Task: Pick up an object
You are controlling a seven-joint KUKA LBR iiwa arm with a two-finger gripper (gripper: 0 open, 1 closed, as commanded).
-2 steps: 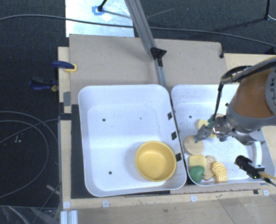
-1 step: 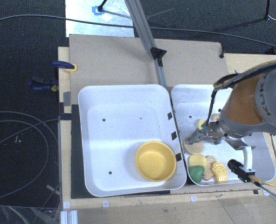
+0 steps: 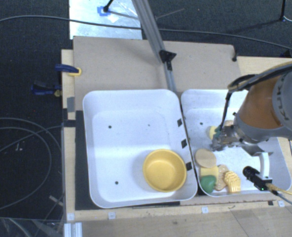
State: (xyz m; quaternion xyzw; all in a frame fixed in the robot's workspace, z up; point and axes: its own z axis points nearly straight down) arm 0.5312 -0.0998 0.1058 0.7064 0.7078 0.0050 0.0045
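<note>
Pincer point(image 3: 220, 143) sits low in the right bin point(image 3: 198, 100), at the end of the grey-and-orange arm point(image 3: 264, 105) reaching in from the right. Whether it is wide, narrow or holding anything: cannot tell, the wrist body hides the tip. Just left of it, a small pale yellow piece point(image 3: 212, 131) shows at the wrist's edge; contact not resolvable. Just below, a tan round disc point(image 3: 205, 158) lies flat on the bin floor. Below that, clustered in the near corner: a yellow block point(image 3: 209, 171), a green rounded piece point(image 3: 207, 182) and a ridged yellow piece point(image 3: 231, 181), all touching or nearly so. Left bin point(image 3: 131, 117) carries a yellow bowl point(image 3: 164, 170), upright, near its front right corner. Judgement: all look like light plastic toy items, stiff, somewhat slick. The disc is the nearest candidate but lies flat, so it offers little edge; take it across its rim. The green piece is crowded by neighbours and the bin wall. Both bins rest on the desk point(image 3: 116, 58).
</note>
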